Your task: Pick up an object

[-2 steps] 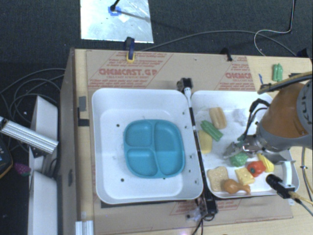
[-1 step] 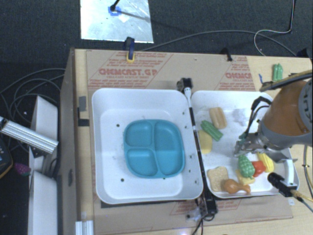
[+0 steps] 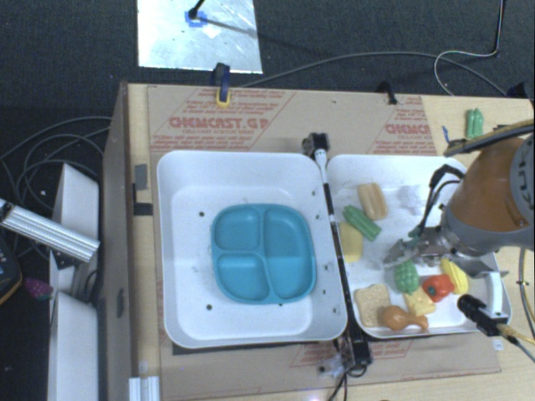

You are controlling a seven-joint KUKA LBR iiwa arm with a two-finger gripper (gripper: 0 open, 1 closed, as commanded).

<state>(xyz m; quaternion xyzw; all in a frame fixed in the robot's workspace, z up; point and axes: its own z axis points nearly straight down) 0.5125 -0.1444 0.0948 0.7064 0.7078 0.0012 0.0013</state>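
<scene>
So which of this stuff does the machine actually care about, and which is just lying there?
For the job:
pincer
green toy beneath it
other toy foods in the right bin: bread slice, drumstick, green pod

Lying about:
blue divided plate in the left bin
yellow clamp
floor cables

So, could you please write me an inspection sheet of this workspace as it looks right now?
Surface: cardboard-covered bench bearing a left bin and a right bin.
Job's things: toy food in the right bin, including a bread roll, green pickle, bread slice, drumstick and tomato.
Clutter: blue divided plate in the left bin.
Grippers: gripper low over the food, holding nothing visible.
Cables: several on the dark floor.
Surroundings: metal sheet beyond the bench.
</scene>
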